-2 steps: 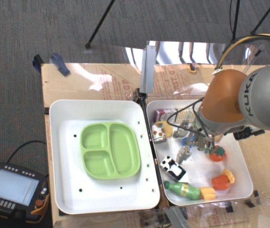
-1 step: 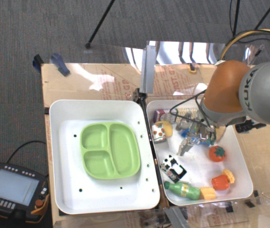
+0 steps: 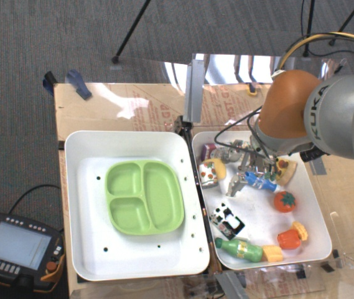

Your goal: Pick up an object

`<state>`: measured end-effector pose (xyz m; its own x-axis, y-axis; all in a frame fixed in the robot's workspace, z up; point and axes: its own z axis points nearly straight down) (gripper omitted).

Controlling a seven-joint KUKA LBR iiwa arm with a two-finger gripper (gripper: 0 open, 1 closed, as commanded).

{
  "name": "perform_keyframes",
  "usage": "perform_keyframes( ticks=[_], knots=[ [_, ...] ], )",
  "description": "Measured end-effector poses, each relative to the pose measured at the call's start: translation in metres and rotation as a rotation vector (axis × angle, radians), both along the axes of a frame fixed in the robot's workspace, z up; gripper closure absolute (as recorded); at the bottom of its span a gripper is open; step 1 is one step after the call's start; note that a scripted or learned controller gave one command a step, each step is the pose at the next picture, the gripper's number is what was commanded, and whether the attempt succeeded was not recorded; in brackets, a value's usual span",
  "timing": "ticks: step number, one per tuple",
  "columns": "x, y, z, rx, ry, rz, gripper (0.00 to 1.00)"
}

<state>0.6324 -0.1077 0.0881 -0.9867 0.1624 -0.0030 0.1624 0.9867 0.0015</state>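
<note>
My gripper [image 3: 245, 179] is low in the right bin [image 3: 316, 229], near its back middle, and its fingers look open. A small blue object [image 3: 264, 182] lies on the bin floor touching the gripper's right side; I cannot tell whether it sits between the fingers. A white and red cup [image 3: 208, 174] with a yellow piece [image 3: 219, 167] stands just left of the gripper. A red tomato [image 3: 284, 201] lies to the front right of it.
The right bin also holds a black and white box [image 3: 226, 220], a green bottle [image 3: 239, 248], an orange toy [image 3: 291, 237], a yellow block [image 3: 273, 253] and a pizza-like slice [image 3: 285, 169]. The left bin [image 3: 80, 167] holds a green divided plate [image 3: 144, 197].
</note>
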Motion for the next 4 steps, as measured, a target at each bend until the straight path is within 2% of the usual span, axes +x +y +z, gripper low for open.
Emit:
perform_keyframes(
  ticks=[1,2,3,4],
  knots=[
    [-0.039,-0.058,0.000,0.000,0.002,-0.111,0.00],
    [-0.016,-0.042,0.000,0.001,0.001,-0.163,0.00],
    [-0.014,-0.041,0.011,0.001,-0.004,-0.158,1.00],
    [-0.024,0.001,0.013,0.000,0.005,-0.477,1.00]
  ],
)
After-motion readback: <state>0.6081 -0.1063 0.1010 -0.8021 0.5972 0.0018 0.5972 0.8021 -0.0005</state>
